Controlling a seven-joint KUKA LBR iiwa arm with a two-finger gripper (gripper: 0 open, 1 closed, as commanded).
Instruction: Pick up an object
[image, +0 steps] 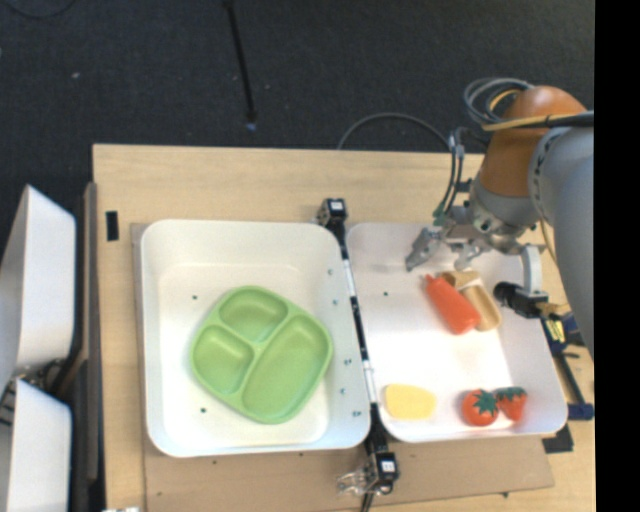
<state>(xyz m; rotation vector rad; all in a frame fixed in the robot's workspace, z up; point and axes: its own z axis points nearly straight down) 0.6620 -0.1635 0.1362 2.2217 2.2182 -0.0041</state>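
In the right bin lie an orange carrot-like piece, a tan bread-like piece right beside it, a yellow piece near the front edge and two red strawberry-like pieces at the front right. My gripper hangs over the back of the right bin, just above and behind the carrot. Its fingers are spread apart with nothing between them.
The left bin holds a green divided plate. A black clip sits at the back where the bins meet, another fixture at the front. The arm's orange band rises at the right. A cable loops behind.
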